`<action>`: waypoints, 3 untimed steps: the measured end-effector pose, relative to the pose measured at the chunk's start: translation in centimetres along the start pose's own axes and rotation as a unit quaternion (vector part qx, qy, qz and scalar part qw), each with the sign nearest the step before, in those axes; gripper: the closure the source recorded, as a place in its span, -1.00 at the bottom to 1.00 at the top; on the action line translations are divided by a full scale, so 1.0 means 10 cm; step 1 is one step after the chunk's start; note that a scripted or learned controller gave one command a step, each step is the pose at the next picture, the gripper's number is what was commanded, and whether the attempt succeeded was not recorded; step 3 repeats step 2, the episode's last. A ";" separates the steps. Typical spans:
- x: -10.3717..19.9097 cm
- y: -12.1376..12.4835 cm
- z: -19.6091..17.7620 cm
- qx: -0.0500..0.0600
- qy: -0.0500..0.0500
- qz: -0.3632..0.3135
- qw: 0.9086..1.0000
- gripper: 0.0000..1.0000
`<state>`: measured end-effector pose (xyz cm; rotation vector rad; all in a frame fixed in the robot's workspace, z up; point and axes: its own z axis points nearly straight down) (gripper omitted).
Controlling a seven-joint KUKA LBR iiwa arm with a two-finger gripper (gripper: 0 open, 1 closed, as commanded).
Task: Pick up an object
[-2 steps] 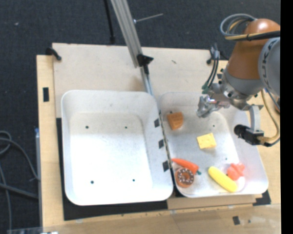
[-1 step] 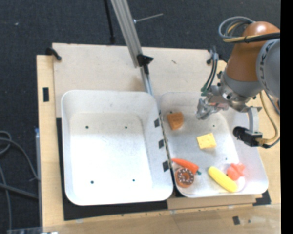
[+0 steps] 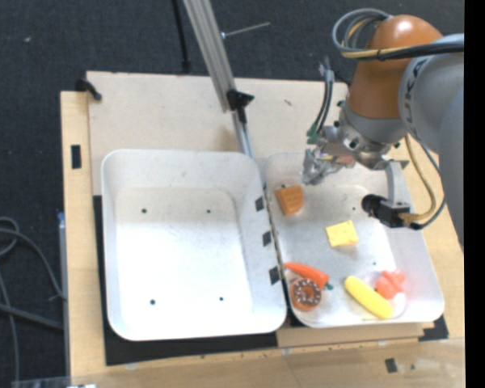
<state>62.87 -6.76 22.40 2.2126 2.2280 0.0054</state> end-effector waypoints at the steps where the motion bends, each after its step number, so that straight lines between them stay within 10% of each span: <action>1: 0.60 0.08 -0.09 0.001 0.000 -0.001 1.000 1.00; 3: 1.11 0.16 -0.06 0.001 0.000 0.000 1.000 1.00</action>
